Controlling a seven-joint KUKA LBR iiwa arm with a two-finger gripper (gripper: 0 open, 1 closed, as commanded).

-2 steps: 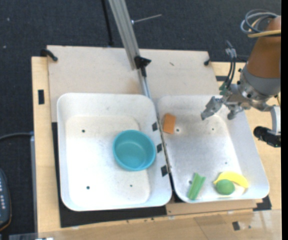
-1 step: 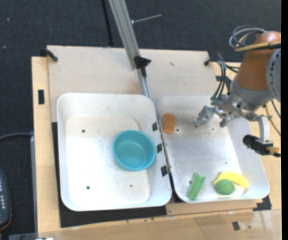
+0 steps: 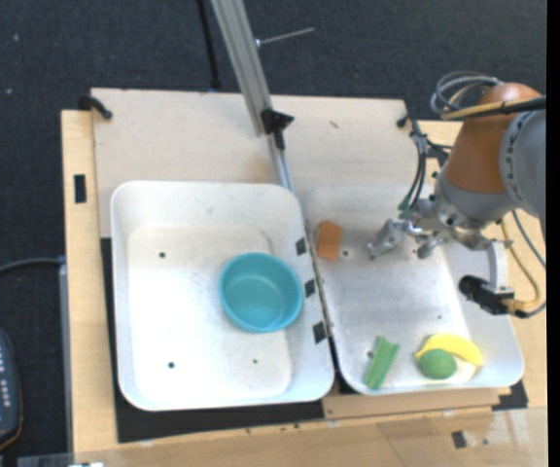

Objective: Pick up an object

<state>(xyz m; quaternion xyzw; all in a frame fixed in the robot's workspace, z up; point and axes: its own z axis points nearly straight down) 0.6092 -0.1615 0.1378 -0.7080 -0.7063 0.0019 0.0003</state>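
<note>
I see the gripper (image 3: 402, 240) spread open over bare floor of the right bin (image 3: 397, 295), orange block (image 3: 328, 240) near the left wall.

The arm (image 3: 499, 168) is a thick, rounded grey body with a broad orange band just above the wrist. Thin grey cables loop over the top of the orange band and run down beside it toward the wrist. Below the band sits a pale metallic wrist block, and from it the pincer (image 3: 402, 238) juts out as slim, silvery metal parts. Just below the wrist, a black cable with a dark plug hangs off a light bracket.
</note>
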